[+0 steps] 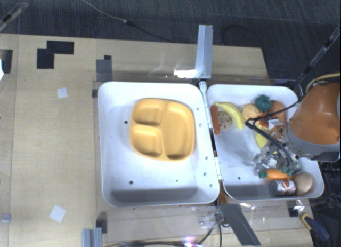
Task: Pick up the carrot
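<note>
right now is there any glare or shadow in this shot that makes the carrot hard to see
In the camera view, a bright glare patch sits on the bench just above the left bin, far from the carrot; soft shadow pools along that bin's lower wall; the carrot itself is evenly lit but small, lying right under the pincer, whose metal parts look cluttered and slightly blurred against it.

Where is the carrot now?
The carrot lies in the right bin, near its front edge, just under the gripper and beside a can.

Pale wood bench [48,150], dark carpet floor [160,0].
</note>
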Robot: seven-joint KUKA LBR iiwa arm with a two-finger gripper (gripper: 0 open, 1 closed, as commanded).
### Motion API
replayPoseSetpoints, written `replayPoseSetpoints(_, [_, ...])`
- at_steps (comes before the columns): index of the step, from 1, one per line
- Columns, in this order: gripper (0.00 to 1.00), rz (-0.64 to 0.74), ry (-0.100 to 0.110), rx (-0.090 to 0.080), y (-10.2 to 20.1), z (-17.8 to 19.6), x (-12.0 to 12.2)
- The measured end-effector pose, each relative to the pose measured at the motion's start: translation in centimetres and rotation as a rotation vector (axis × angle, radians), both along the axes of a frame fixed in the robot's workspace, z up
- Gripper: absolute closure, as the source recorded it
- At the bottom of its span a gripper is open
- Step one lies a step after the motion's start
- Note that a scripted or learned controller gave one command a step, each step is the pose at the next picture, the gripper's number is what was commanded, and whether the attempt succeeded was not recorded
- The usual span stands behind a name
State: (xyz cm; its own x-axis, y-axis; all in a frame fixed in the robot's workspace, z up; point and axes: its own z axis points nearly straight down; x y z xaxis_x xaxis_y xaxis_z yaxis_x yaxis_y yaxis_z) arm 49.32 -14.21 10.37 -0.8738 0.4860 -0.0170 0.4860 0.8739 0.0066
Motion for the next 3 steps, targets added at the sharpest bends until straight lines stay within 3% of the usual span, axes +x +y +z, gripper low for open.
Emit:
replayPoseSetpoints(1, [1.00,-0.207,0.008,0.002,-4.0,4.3,-0.4])
replayPoseSetpoints(2, [1.00,-0.322,0.008,0.004,-5.0,6.4,3.9])
replayPoseSetpoints(3, [1.00,-0.262,0.007,0.003,-6.3,7.8,8.9])
